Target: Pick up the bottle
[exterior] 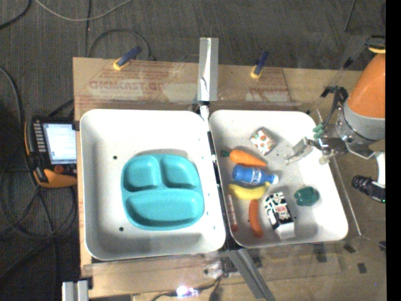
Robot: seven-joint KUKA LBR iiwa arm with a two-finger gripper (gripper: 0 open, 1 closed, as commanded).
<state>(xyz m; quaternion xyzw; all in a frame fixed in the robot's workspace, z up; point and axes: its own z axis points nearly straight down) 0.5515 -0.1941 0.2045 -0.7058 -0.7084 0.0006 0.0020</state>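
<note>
Bottle (253, 175) lies in right bin (326, 231), frame ctr-right. Gripper (299, 151) hovers upper right of it, apart; jaws open, nothing held.

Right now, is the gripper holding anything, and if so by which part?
Nothing is held. The gripper hangs over the right white bin, apart from the blue plastic bottle, which lies among the toys.

tray (164, 192) in left bin (100, 130) | bottle (253, 175) in right bin (332, 224) (between carrot (248, 158), banana (248, 191))
</note>
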